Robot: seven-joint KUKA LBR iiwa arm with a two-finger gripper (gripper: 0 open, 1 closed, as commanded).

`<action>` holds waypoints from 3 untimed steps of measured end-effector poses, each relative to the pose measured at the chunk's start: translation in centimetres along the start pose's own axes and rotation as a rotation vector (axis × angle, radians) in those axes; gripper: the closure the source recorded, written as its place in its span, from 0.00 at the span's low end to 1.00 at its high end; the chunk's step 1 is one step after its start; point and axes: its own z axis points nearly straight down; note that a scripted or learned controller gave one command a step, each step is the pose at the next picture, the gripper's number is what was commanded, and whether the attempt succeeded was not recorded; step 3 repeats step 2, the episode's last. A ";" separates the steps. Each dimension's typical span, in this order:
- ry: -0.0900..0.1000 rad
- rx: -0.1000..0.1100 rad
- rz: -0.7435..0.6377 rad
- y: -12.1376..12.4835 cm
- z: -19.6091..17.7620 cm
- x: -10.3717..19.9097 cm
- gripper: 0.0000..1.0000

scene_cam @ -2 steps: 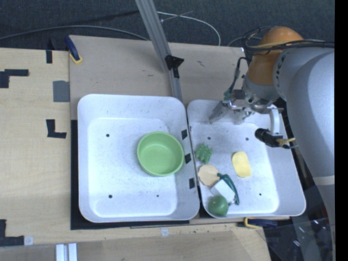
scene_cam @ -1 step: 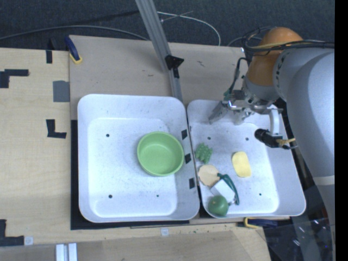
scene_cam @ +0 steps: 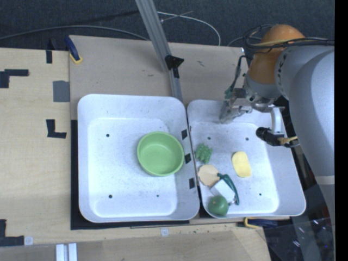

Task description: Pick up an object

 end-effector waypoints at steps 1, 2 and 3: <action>0.001 -0.013 0.001 0.2 -4.3 0.2 1.00; 0.000 -0.013 0.001 0.5 -8.6 0.1 1.00; 0.000 -0.013 0.001 0.5 -8.6 0.1 1.00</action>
